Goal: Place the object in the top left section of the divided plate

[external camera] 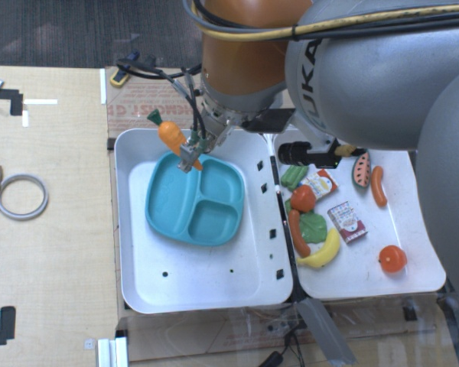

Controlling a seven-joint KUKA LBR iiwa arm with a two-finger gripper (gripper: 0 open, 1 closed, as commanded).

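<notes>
A toy carrot (170, 135), orange with a green top, hangs over the back left edge of the blue divided plate (170, 202). My gripper (190, 157) is shut on the carrot's lower end, and a bit of orange shows below the fingers. The plate lies in the left white bin (206, 285), toward its back. It has one large section on the left and two smaller ones on the right, all bare. The arm's big orange and grey body hides the bin's back right corner.
The right bin (367, 277) holds several toy foods: a watermelon slice (360, 169), a sausage (379, 186), a tomato (392, 258), a banana (322, 254) and a small box (346, 222). A tape ring (21, 196) lies on the wooden bench at the left.
</notes>
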